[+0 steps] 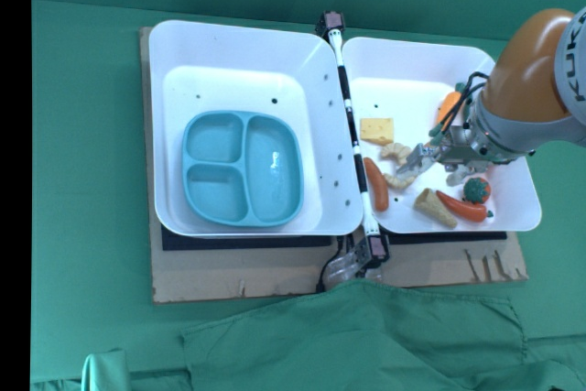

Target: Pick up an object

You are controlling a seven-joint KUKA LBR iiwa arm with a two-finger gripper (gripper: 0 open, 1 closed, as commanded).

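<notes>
The right bin (417, 87) holds several toy foods: a yellow cheese square (376, 130), a beige pretzel-like piece (396, 152), a red sausage (375, 184), a tan wedge (435, 208), a red chili (464, 207), a green and red strawberry (475, 190) and an orange carrot (448, 106) partly behind the arm. My gripper (419, 158) hangs low over the bin's middle, just right of the beige piece, its fingers spread with nothing between them.
The left bin (183, 59) carries a light blue divided plate (244, 168). A black-and-white bar (351, 128) runs between the bins. Green cloth (366, 339) is bunched at the bench's front edge. The grey and orange arm (536, 78) covers the right bin's far right side.
</notes>
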